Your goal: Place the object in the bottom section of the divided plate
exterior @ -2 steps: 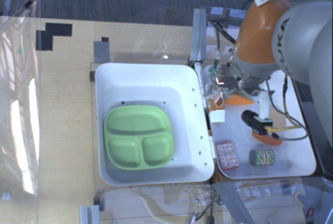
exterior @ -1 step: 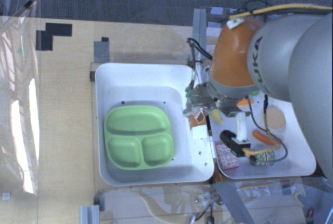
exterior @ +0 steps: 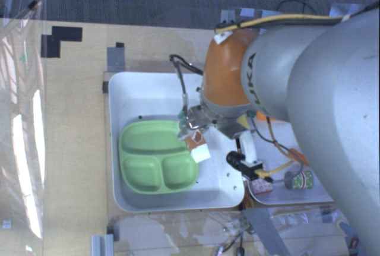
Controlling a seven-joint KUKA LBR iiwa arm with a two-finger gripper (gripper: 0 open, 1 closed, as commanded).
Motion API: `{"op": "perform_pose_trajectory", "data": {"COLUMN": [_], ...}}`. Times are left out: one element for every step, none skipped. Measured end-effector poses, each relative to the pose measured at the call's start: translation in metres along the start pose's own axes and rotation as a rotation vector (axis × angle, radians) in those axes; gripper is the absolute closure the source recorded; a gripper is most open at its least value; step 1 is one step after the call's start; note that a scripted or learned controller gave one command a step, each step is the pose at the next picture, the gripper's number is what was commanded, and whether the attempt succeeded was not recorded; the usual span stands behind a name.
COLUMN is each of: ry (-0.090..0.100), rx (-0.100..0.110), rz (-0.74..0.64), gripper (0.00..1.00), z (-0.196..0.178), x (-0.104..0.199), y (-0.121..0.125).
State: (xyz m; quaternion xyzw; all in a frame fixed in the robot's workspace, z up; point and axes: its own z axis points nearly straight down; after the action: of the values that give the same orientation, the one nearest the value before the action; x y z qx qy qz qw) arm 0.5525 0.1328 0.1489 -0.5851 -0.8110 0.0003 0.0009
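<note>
Arm [exterior: 309, 70] reaching over left bin [exterior: 142, 85]. Green divided plate [exterior: 155, 157] near the bin's left edge, sections bare. Gripper [exterior: 193, 130] at the plate's right rim, apparently pinching a small brown-and-white object [exterior: 198, 148]. Placing not yet done, by the look.

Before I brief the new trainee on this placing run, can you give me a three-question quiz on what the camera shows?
1. True or false: the green divided plate lies in the left-hand white bin.
2. How many sections does the plate have?
3. The small brown-and-white object lies: A) at the plate's right rim, under the gripper; B) on the wooden bench; C) beside the small cup.

Key: 1 true; 2 three; 3 A.
</note>
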Motion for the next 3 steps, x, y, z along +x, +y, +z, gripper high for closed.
{"op": "perform_pose_trajectory", "data": {"ry": [0.0,0.0,0.0], "rx": [-0.007,-0.001,0.0], "rz": [-0.044,-0.186,-0.186], "gripper": [1.0,1.0,0.0], "z": [0.002,0.002,0.002], "x": [0.02,0.047,0.047], "y": [0.009,-0.045,-0.045]}}
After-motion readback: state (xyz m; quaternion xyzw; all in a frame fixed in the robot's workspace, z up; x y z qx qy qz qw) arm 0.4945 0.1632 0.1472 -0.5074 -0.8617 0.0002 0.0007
